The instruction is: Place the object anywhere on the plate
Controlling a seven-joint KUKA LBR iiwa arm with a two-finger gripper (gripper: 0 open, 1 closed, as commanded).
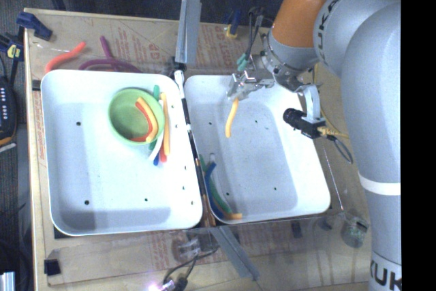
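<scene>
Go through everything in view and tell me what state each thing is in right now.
Gripper: shut on the yellow stick, above the right bin.
Yellow stick: hanging from the gripper, lifted.
Green plate: in the left bin, several sticks lying across its right edge.
Sticks in right bin: lying along the left wall.

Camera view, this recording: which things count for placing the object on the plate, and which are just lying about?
Part of the job:
- green plate in the left bin
- yellow strip hanging from the gripper over the right bin

Lying about:
- coloured strips across the plate's right edge
- strips in the right bin's near-left corner
- orange and purple pieces behind the left bin
</scene>
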